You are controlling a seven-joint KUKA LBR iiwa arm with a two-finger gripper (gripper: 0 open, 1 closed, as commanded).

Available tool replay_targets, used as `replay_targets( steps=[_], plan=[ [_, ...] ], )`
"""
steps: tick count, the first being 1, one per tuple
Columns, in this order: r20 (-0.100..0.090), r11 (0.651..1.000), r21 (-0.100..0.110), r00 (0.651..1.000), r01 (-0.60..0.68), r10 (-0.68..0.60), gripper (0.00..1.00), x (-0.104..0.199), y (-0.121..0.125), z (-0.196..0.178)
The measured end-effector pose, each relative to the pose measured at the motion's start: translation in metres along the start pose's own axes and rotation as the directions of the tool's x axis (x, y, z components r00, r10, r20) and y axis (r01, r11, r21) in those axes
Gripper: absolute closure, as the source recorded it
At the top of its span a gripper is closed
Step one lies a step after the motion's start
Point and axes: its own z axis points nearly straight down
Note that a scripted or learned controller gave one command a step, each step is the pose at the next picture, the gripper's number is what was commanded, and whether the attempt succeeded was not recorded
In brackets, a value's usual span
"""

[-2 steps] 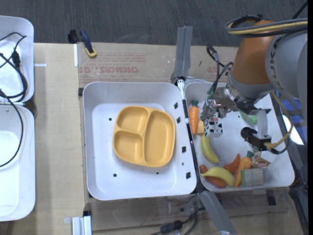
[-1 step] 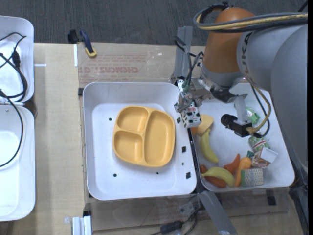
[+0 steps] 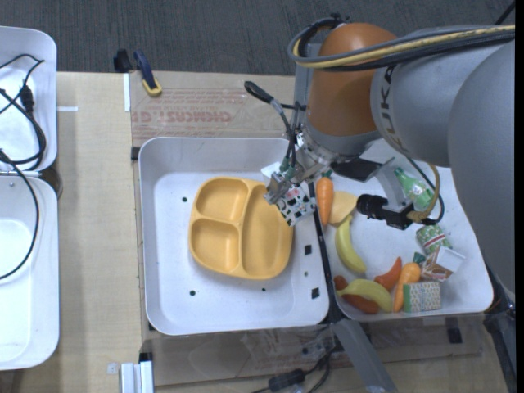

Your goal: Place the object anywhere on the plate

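A yellow three-compartment plate [image 3: 237, 236] lies in the left bin [image 3: 164, 244]. My gripper [image 3: 282, 188] hangs over the plate's right rim, near the wall between the two bins. A small black-and-white patterned object [image 3: 296, 207] sits between its fingers, just below the tip and over the plate's right edge and the dividing wall. The gripper is shut on it. The orange wrist band and the grey arm hide the top of the right bin.
The right bin [image 3: 471, 289] holds toy food: a carrot [image 3: 324, 199], bananas [image 3: 350, 248], a green bottle [image 3: 413, 188], small cartons [image 3: 430, 248] and other pieces. Another white bin with black cables [image 3: 20, 129] is at the far left. A cardboard sheet [image 3: 205, 113] lies behind the bins.
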Motion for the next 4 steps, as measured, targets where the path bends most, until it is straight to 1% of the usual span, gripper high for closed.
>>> replay_targets(
  steps=[1,2,3,4],
  plan=[
    [0.001,0.998,0.0,0.998,-0.058,0.058,1.0,-0.007,-0.03,-0.079],
    [0.0,0.999,0.001,0.999,-0.034,0.034,1.0,0.013,0.011,-0.008],
    [0.0,0.946,-0.001,0.946,0.323,-0.323,1.0,0.031,-0.032,-0.029],
    [0.001,0.946,-0.001,0.946,0.323,-0.323,0.0,0.031,-0.032,-0.029]
  ],
)
